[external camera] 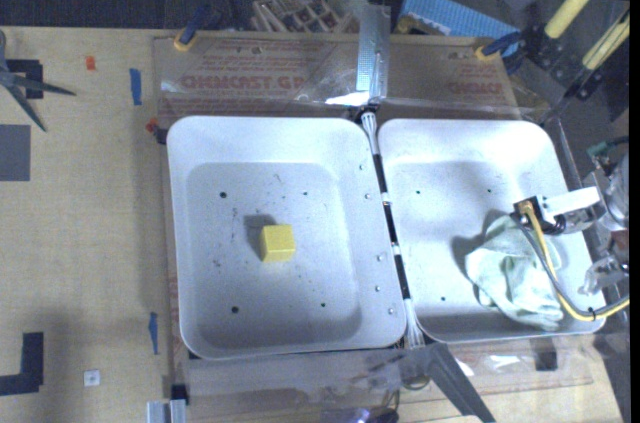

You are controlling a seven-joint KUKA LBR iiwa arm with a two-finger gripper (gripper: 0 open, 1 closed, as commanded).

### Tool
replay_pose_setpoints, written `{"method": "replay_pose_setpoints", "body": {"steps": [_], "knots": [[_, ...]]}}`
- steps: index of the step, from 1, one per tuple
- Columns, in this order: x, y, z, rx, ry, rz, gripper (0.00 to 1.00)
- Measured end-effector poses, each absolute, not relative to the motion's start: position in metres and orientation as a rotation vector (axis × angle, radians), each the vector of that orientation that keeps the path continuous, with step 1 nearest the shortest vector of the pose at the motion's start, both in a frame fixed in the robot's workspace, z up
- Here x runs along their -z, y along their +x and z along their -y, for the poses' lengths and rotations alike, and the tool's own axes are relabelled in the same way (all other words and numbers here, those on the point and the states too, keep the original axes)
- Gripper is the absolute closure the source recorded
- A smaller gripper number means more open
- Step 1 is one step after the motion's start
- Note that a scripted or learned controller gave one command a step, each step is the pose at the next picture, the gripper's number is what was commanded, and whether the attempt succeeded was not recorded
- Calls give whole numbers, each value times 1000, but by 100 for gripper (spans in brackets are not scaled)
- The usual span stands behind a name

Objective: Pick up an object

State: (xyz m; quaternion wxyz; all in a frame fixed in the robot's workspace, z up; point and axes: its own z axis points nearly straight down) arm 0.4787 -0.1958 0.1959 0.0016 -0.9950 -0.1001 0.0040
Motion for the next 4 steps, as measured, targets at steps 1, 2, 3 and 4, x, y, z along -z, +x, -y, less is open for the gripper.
{"method": "replay_pose_setpoints", "body": {"steps": [1, 2, 3, 4], "knots": [[-202, 478, 197, -24, -3121, 311, 100], [-176, 478, 170, -14, -3087, 546, 100], [-141, 495, 129, -17, -3082, 577, 100], [-224, 515, 95, -12, -3053, 731, 100]]}}
